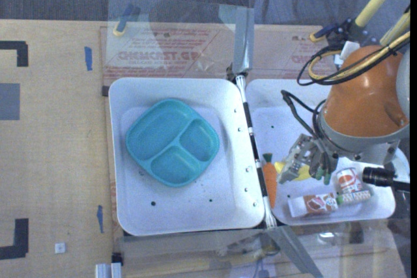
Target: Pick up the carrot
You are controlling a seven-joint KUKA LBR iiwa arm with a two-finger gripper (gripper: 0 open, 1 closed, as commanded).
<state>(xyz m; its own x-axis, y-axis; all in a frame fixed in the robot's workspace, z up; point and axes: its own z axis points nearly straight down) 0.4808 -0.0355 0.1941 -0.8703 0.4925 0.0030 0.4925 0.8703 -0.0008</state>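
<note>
Currently the carrot [270, 183] lies in the right bin [260, 96], against its left wall near the front corner, long axis parallel to that wall. The gripper [306, 161] hangs just right of it; its grip state cannot be determined.

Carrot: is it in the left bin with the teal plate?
No, the carrot lies in the right bin, against its left wall.

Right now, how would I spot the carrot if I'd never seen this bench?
Find the right bin of the two white ones. Along its left wall, near the front, lies the carrot, just left of the end effector. It is the orange taper with a green top; the packets beside it are flat and printed.
</note>
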